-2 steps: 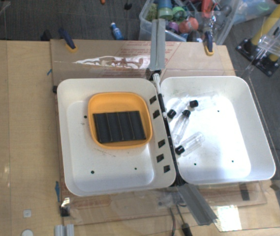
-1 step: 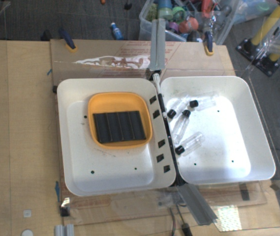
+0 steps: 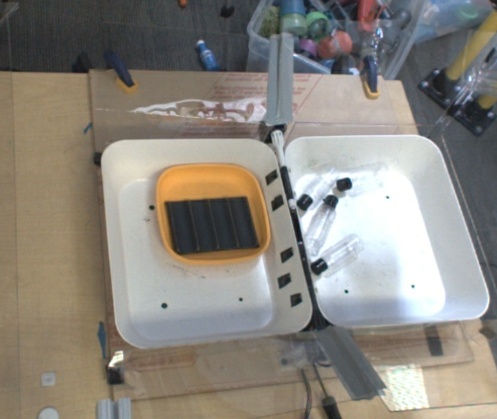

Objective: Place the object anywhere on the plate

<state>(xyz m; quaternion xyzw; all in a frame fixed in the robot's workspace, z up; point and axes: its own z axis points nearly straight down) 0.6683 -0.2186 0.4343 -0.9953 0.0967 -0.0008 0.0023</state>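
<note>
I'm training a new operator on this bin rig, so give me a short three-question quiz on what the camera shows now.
1. True or false: the black ridged block lies on the orange plate.
2. Which bin holds the clear tubes with black caps? A) left B) right
3. Fill in: the plate sits in the ___ bin.

Key: 1 true; 2 B, the right bin; 3 left.

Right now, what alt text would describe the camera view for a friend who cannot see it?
Two shallow white bins sit side by side on a wooden bench: the left bin holds an orange plate with a black ridged block on it, and the right bin holds several clear tubes with black caps.
</note>
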